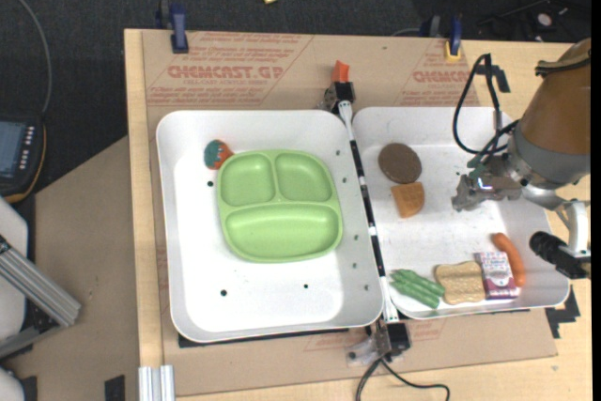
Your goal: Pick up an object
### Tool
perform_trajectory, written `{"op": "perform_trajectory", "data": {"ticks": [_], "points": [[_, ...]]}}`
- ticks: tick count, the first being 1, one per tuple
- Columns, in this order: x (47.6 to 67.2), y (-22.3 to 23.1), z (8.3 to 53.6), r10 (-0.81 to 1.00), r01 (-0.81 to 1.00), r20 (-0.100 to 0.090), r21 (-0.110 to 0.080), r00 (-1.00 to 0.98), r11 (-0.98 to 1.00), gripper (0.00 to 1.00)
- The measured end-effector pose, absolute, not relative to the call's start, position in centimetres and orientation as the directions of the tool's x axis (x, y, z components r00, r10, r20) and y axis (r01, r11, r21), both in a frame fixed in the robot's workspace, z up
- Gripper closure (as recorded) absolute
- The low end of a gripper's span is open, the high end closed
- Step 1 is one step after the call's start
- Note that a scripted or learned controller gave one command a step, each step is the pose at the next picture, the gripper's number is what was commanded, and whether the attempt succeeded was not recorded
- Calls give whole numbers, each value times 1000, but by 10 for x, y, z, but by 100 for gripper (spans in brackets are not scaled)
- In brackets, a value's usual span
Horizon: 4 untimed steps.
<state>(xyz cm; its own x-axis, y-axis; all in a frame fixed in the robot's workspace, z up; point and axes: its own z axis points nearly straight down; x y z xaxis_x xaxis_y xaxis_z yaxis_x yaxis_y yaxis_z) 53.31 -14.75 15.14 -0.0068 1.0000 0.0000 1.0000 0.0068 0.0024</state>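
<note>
Camera view: the gripper (472, 190) hangs over the right bin (441, 230), near its right side; whether it is open or closed cannot be told. Left of it lie a brown disc (400, 162) and an orange cube (408, 199), well apart from it. A green tray (278, 205) sits in the left bin (197, 277).

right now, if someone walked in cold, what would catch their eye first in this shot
The bright green divided plate stands out first, lying in the middle of the left white bin with a small red and teal object just off its upper left corner. Next comes the right bin, where a brown round piece, an orange-tan block, green beans, toast and a carrot lie scattered. The gripper hangs over that bin's right part.
</note>
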Motion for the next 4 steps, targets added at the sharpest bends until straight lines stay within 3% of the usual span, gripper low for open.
{"op": "perform_trajectory", "data": {"ticks": [1, 2, 3, 4], "points": [[531, -151, 154, 1000, 1000, -1, 2, 0, 0, 0], [575, -115, 93, 1000, 1000, 0, 2, -4, 4, 0], [639, -109, 89, 1000, 1000, -2, 10, -3, 4, 0], [670, -90, 89, 1000, 1000, -1, 11, -3, 3, 0]]}}
